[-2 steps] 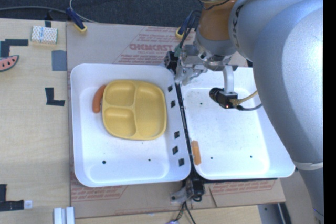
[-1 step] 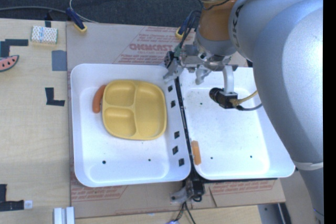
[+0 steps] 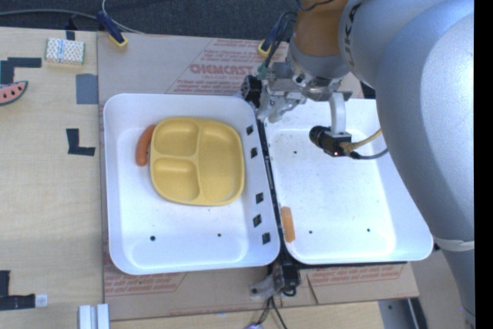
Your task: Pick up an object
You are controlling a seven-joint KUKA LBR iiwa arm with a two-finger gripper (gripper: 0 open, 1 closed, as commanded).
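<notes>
While the grey arm [image 3: 416,50] reaches in from the right, its gripper [image 3: 271,105] hangs over the far end of the divide between the two bins; whether its jaws grip cannot be told. A yellow plate [image 3: 196,160] and an orange sausage [image 3: 142,146] lie in the left bin [image 3: 185,243]; a small orange piece [image 3: 287,223] lies in the right bin [image 3: 362,235].

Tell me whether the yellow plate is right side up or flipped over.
Right side up: the yellow plate in the left bin shows its three hollow compartments facing the camera.
</notes>
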